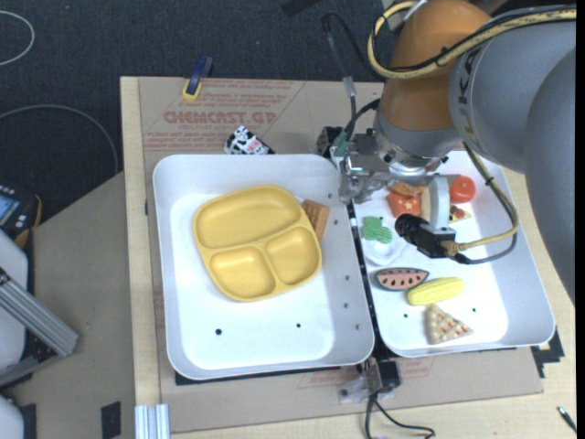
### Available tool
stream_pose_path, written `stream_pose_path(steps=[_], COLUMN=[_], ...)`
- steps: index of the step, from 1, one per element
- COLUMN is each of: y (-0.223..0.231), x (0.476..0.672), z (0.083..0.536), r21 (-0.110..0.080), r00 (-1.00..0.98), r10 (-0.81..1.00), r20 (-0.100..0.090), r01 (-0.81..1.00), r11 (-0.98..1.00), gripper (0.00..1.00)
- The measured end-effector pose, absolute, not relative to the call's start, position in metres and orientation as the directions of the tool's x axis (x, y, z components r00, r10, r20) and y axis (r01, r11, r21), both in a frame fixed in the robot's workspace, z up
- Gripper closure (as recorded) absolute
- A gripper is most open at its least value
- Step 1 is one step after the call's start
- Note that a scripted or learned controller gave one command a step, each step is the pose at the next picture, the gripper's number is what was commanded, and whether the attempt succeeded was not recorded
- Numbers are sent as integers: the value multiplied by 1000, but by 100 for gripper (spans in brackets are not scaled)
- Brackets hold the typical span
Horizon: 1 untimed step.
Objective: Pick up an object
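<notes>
Grey arm reaching from the right, bent down over the right white bin (530, 273), gripper (366, 183) at the bins' divide, small green toy (376, 230) just below it.

Dark carpet floor (82, 26) surrounds a cardboard-topped bench (274, 108).
</notes>
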<state>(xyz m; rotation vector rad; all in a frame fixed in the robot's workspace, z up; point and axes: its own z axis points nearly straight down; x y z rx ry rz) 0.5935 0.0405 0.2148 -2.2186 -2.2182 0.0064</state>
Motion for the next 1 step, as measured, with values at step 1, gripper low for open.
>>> stream_pose_path(steps=[1], y=[30], x=[589], z=[231], r21=[2], r00=[0], r10=[1000], r20=[0], r01=[1000], r11=[0], gripper=[100])
